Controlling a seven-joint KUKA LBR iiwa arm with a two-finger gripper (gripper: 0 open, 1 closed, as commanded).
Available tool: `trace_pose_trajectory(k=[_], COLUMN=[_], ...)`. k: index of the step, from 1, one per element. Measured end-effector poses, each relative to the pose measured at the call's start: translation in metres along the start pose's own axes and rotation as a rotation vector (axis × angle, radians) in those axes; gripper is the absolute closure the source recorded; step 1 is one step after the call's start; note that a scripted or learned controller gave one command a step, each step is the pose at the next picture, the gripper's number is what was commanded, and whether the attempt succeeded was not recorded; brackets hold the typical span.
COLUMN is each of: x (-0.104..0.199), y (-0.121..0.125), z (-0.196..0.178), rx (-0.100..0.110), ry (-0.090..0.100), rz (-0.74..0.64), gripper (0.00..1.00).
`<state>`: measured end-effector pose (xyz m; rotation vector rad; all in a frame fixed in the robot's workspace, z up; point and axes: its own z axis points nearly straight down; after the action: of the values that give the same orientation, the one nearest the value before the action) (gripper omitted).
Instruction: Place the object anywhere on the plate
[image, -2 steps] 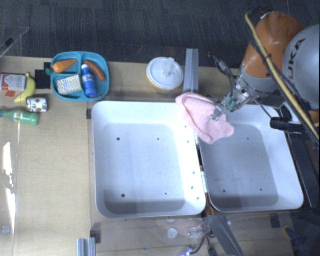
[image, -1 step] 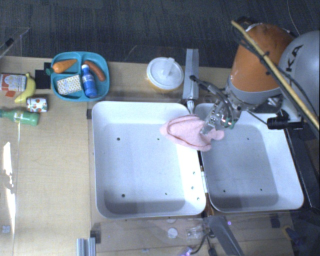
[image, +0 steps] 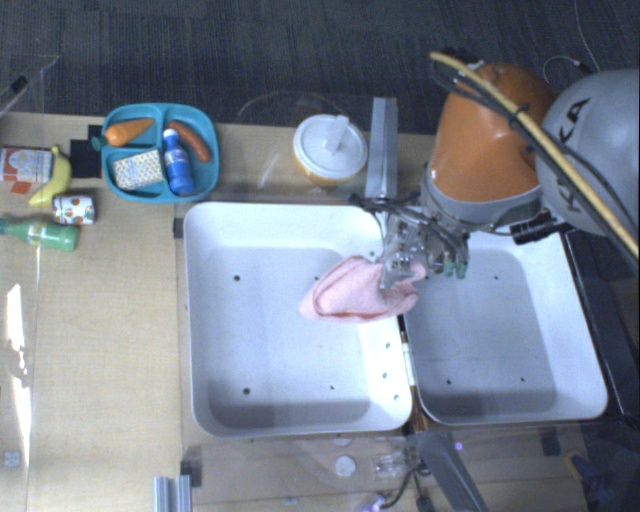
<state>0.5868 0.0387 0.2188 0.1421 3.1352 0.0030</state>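
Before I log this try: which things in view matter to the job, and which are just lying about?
Job: pink object at the left bin's right edge; gripper over it.
Lying about: blue divided tray, lidded cup, banana, small can, green bottle.

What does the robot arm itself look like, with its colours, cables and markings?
The arm has a rounded light grey shell with dark letters on it. Next comes a glossy orange dome-shaped band. A yellow cable and a black cable run across the band. Below it, a grey ring leads to a small metallic pincer with fine wiring.
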Motion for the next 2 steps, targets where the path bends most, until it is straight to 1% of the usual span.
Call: trace_pose_trajectory(k=[1,2], x=[0.023,0.062], y=[0.043,0.088], z=[0.007,0.007], rx=[0.000,0.000], ry=[0.001,0.001], rz=[-0.092,-0.096], gripper=[1.00,1.00])
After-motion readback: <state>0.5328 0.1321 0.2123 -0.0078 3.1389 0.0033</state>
